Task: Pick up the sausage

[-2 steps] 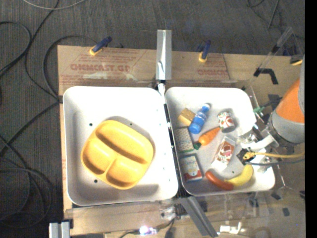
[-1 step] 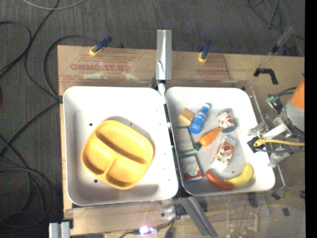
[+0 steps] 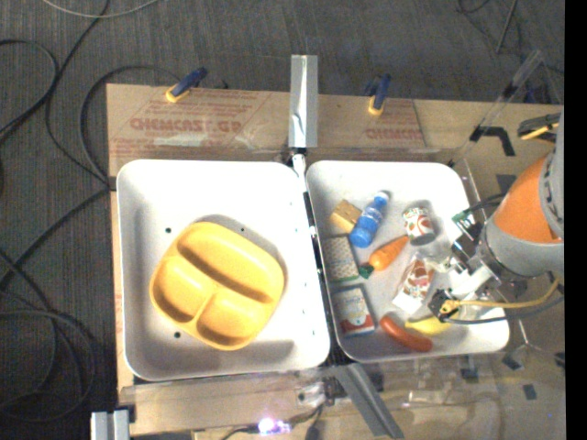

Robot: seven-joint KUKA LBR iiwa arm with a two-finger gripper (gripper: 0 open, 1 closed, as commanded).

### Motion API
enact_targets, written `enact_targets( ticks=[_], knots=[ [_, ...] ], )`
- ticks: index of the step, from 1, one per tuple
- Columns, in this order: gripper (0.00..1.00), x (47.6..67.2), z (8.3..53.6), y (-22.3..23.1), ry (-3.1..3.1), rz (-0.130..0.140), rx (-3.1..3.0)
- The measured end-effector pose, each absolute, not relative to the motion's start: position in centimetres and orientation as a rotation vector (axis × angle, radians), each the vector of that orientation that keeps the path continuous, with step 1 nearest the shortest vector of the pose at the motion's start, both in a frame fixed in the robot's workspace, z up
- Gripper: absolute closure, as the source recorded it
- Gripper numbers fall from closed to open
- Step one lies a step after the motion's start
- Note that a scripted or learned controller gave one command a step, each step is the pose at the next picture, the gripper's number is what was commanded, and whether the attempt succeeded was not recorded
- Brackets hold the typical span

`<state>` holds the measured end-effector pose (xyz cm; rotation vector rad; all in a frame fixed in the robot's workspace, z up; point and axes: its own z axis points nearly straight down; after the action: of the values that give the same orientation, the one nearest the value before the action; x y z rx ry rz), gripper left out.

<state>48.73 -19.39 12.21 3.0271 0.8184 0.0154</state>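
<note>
Sausage point(image 3: 406, 334), reddish-orange and lying flat, sits in the right bin point(image 3: 455, 189) close to that bin's near wall, its length slanting slightly across the floor. It is apart from the gripper point(image 3: 451, 280), which hangs over the right side of the same bin, farther from the near wall than the sausage and a little to the right of it. Nothing shows between the jaws, and I cannot tell whether they stand wide or narrow. A yellow banana point(image 3: 429, 324) lies just beside the sausage's right end, between it and the gripper.

The right bin also holds:
- an orange carrot point(image 3: 390, 253) near the middle;
- a blue bottle point(image 3: 369, 220) just behind the carrot;
- a tan block point(image 3: 346, 215) beside the bottle;
- a small can point(image 3: 418, 221) toward the back;
- a white and red packet point(image 3: 417, 280) close to the gripper;
- a grey gridded pad point(image 3: 339, 257) along the left wall;
- a small box point(image 3: 354, 309) left of the sausage.

The left bin point(image 3: 133, 246) holds a yellow divided plate point(image 3: 218, 284), upright with three compartments. Both bins rest side by side on the surface point(image 3: 211, 122).
</note>
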Motion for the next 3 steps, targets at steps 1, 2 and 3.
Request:
enact_targets(
  ticks=[1, 2, 3],
  knots=[
    [0.00, 50.8, 10.8, -13.2, 0.955, 0.068, 2.943],
    [1.00, 51.7, 12.4, -12.5, 0.973, 0.102, 2.934],
    [0.00, 51.5, 12.1, -12.6, 0.971, 0.093, 2.936]
  ],
)
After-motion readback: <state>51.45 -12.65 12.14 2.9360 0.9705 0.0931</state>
